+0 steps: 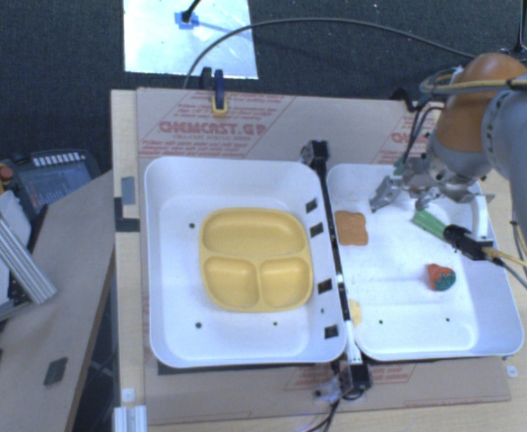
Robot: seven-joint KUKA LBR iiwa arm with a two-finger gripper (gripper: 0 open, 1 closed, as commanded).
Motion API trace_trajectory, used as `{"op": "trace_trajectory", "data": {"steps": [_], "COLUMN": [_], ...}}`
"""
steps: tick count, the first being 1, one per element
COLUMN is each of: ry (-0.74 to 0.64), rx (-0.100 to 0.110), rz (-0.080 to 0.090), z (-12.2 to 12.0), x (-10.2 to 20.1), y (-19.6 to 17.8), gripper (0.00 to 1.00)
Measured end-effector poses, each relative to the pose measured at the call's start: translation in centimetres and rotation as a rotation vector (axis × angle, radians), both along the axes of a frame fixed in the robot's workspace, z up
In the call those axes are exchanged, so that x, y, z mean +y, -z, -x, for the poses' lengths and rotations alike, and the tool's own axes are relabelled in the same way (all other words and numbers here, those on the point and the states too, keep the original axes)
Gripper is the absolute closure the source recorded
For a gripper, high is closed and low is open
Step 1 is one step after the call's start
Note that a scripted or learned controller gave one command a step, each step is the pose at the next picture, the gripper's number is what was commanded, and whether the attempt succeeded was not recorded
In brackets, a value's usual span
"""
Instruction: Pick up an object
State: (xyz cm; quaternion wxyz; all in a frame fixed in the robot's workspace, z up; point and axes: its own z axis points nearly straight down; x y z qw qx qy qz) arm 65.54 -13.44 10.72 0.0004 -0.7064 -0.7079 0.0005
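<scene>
My gripper hangs over the far part of the right bin, open, with nothing between its fingers. A green stick-shaped object lies just below and to the right of it. To the gripper's left, an orange-brown flat piece rests near the bin's left wall. A small red and teal object sits toward the right side of the same bin. A small pale yellow bit lies at the left wall, nearer the front.
The left bin holds a yellow divided plate. A black divider strip runs between the two bins. The grey arm with its orange band comes in from the upper right.
</scene>
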Motion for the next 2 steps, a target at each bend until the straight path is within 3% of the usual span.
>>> {"op": "trace_trajectory", "data": {"steps": [1,2], "ry": [-0.002,-0.003], "rx": [-0.002,-0.007], "rz": [0.000,0.001], "z": [-0.1,-0.2], "x": [0.1,0.0], "y": [2.3,1.0], "gripper": [0.00,1.00]}}
